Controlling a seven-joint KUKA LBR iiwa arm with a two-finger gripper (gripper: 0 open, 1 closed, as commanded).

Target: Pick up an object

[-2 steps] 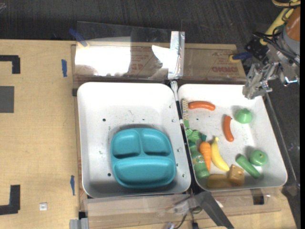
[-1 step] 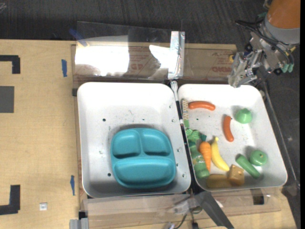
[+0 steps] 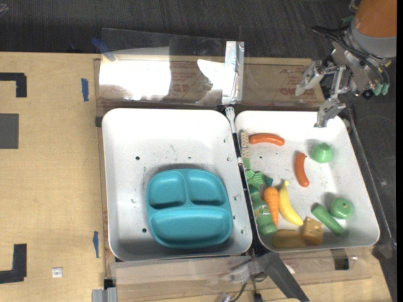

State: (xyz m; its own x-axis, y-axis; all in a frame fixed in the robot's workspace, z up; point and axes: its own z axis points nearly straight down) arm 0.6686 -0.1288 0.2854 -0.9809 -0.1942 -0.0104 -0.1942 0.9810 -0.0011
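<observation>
**End effector over right bin's far corner**

I see the end effector [image 3: 327, 99] above the far right corner of the right bin [image 3: 365, 187]; grip state I cannot tell. Nearest: green ball [image 3: 322, 153], two sausages [image 3: 266, 139]. Teal tray [image 3: 187, 207] in left bin [image 3: 126, 143].

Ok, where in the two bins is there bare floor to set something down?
Left bin: bare floor behind the teal tray, toward the far wall. Right bin: a small bare patch between the sausage and banana. Its near edge and left wall are crowded with toy food.
</observation>
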